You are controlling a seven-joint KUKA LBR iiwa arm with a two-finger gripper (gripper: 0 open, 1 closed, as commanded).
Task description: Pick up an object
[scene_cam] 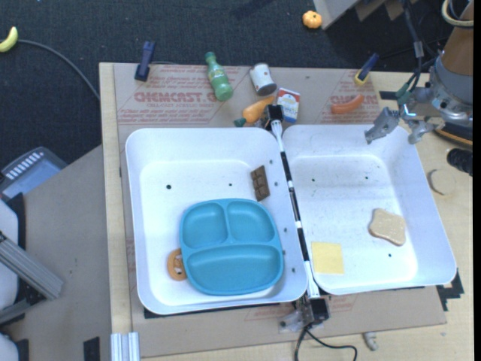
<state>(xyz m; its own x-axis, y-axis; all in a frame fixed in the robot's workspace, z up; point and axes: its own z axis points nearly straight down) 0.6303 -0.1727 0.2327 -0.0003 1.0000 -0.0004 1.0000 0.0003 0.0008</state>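
My gripper (397, 129) hangs over the far right corner of the right bin (421, 277), open, with nothing between its fingers (378, 129). Well in front of it in this bin lie a tan slice of bread (388, 226) and a flat yellow cheese square (327, 258). The left bin (143, 201) holds a blue divided plate (230, 245), a brown chocolate bar (260, 183) near the dividing wall, and a small brown pretzel (176, 265) half tucked under the plate's left edge.
Behind the bins on the board lie a green bottle (219, 77), a white can (262, 79), a carrot (256, 110), a small carton (288, 104) and a sausage (347, 105). A tan cookie (440, 180) sits on the bench right of the right bin.
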